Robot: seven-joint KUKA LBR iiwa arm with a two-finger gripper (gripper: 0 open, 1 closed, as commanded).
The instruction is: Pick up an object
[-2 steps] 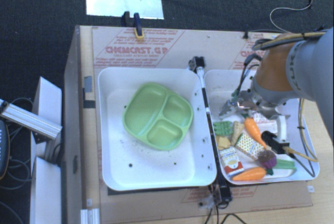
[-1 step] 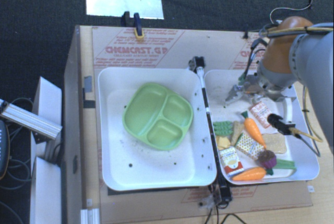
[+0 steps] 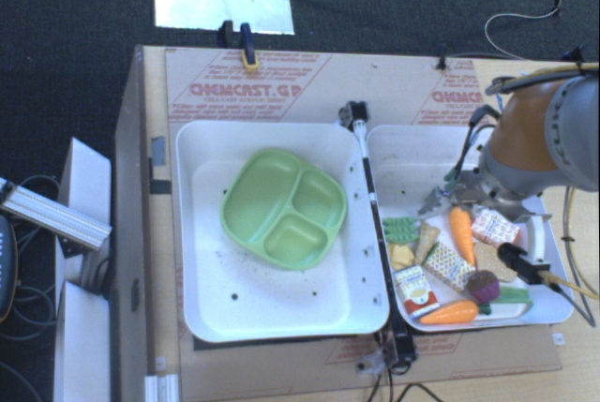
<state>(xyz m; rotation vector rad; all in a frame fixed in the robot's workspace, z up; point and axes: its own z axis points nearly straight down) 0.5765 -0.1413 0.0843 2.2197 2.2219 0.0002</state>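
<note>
**Arm over right bin, claw state unreadable**

Arm (image 3: 534, 133) is reaching in from the right, orange band showing above the wrist, and is hanging over the right bin (image 3: 412, 152). Claw (image 3: 457, 196) is sitting low at the upper edge of the food pile, just above the upright carrot (image 3: 460, 235). Can't tell whether it is released or clenched, and nothing is visibly sitting in it.

2 white bins are sitting side by side on the desk (image 3: 281, 86).

Left bin (image 3: 202, 306):
- 1 green divided plate (image 3: 284, 207), 3 compartments, lying tilted near the middle.

Right bin, all items bunching in the lower half:
- Upright carrot is lying just beside the claw, pointing down toward the front.
- Green pea pod (image 3: 398, 228) is lying near the divider wall, left of that carrot.
- Yellow cheese wedge (image 3: 403, 254) is sitting just below the pea pod.
- Cracker box (image 3: 448, 266) is lying at a slant between the cheese and the purple piece.
- Red and white packet (image 3: 494, 228) is lying right of the upright carrot.
- Small red carton (image 3: 414, 289) is lying at the front left.
- 2nd carrot (image 3: 449, 313) is lying flat along the front wall.
- Dark purple round piece (image 3: 483, 286) is sitting just above that carrot's right end; type unclear.
</note>
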